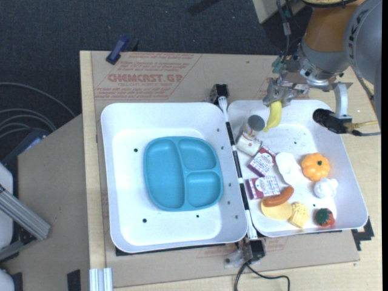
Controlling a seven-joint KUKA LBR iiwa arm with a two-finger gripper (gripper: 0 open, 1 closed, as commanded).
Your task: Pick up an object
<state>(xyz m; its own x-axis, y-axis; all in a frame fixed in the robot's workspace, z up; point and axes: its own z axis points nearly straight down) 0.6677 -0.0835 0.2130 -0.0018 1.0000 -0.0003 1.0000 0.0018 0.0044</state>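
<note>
Now, from my remote seat, I see the blue divided plate point(182, 173) in the left bin point(115, 162), then the tool point(282, 96) clamped on the banana point(274, 115), hanging over the right bin's point(345, 162) far edge.

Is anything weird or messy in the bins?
Yes. A toy banana dangles from the claw above the right bin, gripped at its top end. The other toy foods lie jumbled there, and the blue plate sits tidy.
</note>
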